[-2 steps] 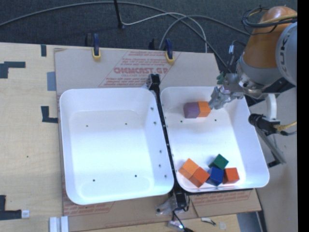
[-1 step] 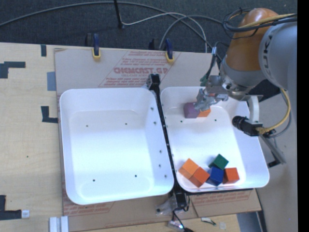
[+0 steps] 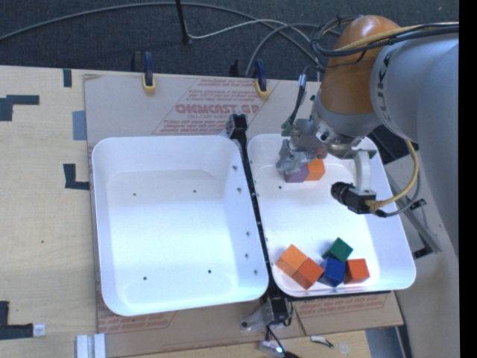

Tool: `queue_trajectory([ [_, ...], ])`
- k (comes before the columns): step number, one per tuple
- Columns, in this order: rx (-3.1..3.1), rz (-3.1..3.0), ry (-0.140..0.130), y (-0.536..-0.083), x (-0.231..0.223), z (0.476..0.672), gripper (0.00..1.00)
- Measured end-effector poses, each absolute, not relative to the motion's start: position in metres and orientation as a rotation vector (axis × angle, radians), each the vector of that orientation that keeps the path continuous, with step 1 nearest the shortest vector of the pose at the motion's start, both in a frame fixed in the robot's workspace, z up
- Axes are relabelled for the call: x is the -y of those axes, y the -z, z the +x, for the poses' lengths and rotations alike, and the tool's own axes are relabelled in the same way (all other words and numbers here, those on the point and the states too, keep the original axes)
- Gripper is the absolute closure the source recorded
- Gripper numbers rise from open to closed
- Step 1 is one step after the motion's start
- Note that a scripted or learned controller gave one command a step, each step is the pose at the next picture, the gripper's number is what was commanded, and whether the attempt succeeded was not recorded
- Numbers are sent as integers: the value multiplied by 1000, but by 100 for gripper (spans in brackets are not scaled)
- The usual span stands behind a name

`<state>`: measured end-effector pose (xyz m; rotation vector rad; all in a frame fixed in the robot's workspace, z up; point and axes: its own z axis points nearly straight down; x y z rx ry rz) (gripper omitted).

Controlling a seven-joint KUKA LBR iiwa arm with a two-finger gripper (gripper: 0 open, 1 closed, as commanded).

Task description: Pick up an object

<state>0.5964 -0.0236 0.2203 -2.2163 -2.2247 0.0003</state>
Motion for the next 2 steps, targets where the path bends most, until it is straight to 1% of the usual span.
queue_trajectory([
  [2, 2226, -2215, 0, -209, -91, 602, 100],
])
